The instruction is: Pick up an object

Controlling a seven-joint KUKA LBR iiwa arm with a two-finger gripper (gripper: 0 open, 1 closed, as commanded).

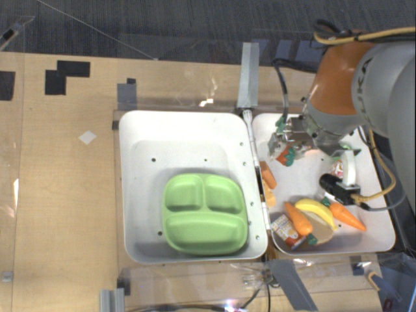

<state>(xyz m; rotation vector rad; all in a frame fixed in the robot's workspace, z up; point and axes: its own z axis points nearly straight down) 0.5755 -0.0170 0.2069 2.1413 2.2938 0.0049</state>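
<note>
Left bin [140, 148]: green tray [205, 213], 3 compartments, at near side.
Right bin [383, 236]: banana [314, 210], 2 carrots [299, 219] near front wall.
Gripper [286, 149]: over right bin's far-left part, an orange-green object [285, 156] between its fingers.

Lime-green divided tray [205, 213] is glowing against the white left bin [140, 142]. In the white right bin [383, 236], a yellow banana [316, 210] is sitting between two orange carrots [299, 219]. Grey arm [390, 77] is showing its orange band [338, 77].
</note>
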